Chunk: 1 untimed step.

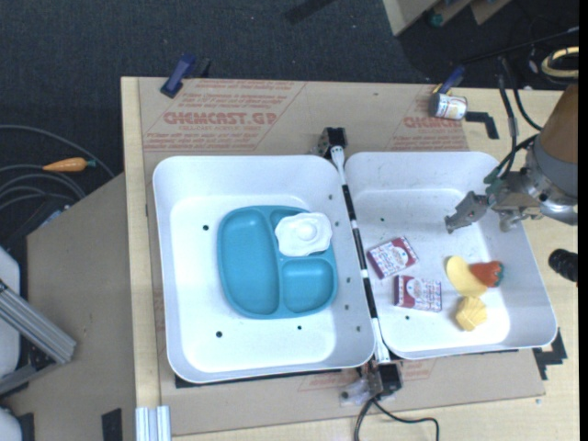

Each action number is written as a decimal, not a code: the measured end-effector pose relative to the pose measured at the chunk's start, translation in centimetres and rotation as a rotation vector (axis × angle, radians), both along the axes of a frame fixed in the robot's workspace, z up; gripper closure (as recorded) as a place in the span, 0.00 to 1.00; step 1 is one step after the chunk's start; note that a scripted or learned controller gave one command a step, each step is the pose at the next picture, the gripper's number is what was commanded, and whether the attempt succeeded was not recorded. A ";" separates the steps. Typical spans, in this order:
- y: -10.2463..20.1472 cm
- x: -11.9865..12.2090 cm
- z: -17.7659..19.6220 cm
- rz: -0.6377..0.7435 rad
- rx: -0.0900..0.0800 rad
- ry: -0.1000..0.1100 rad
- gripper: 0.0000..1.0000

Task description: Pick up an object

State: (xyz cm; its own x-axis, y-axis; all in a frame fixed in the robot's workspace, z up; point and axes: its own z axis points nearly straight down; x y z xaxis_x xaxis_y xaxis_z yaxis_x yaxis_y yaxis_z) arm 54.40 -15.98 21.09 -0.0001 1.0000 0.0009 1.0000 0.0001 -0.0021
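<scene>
The gripper (469,211) is hanging over the right bin (533,320), near its far right side, with nothing showing between its fingers; how far open it is, I cannot tell. Below it two red-and-white packets (392,256) are lying on the bin floor, with yellow and red toy pieces (473,278) just beside them, apart from the gripper.
</scene>
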 end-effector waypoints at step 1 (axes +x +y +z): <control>0.5 1.1 -12.5 0.000 -0.002 -0.006 0.00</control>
